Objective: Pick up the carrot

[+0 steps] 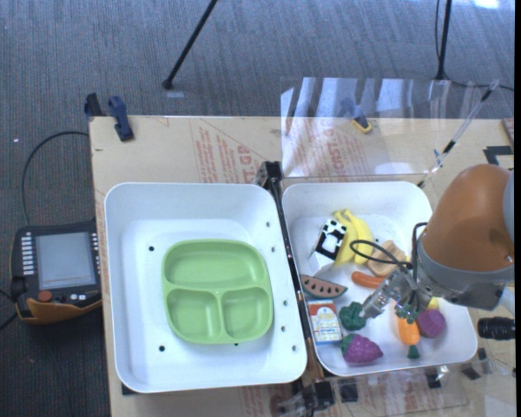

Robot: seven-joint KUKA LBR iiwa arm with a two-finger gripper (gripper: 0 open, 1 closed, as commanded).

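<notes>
The gripper (398,307) is being held low over the right bin (378,194), just above the toy carrot (407,330); whether it's clenched or released can't be told. The carrot is lying near the bin's front-right corner, w/ a purple piece (431,322) touching it on one side and toy broccoli (354,314) nearby. A miss is being risked: neighbours are being crowded so close that the wrong item could be nudged or caught instead. The bench top (200,150) is being lit w/ glare; carpeted floor (52,59), tripod legs (195,37) and a teach pendant (59,272) are being seen beyond.
</notes>
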